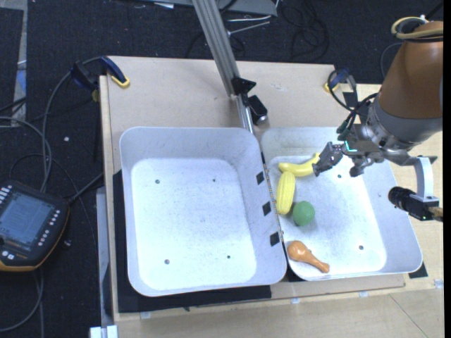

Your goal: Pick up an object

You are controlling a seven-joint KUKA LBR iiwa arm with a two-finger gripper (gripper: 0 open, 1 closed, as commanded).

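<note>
The right bin [394, 259] holds a yellow banana [297, 167] at its upper left. Below the banana lie a yellow corn cob [285, 192], a green ball [303, 213] and an orange gourd [307, 254]. My gripper [342, 163] hangs over the upper part of this bin, just right of the banana. It is open, and only bin floor shows between its fingers. The left fingertip [327, 159] is close to the banana's right end; whether they touch I cannot tell.
The left bin [141, 143] lies beside the right one, their rims meeting near the objects. A slanted metal pole [220, 41] with a clamp rises behind the bins. Blue-and-yellow clamps [113, 72] sit at the bench's back corners. A teach pendant [25, 220] lies at the far left.
</note>
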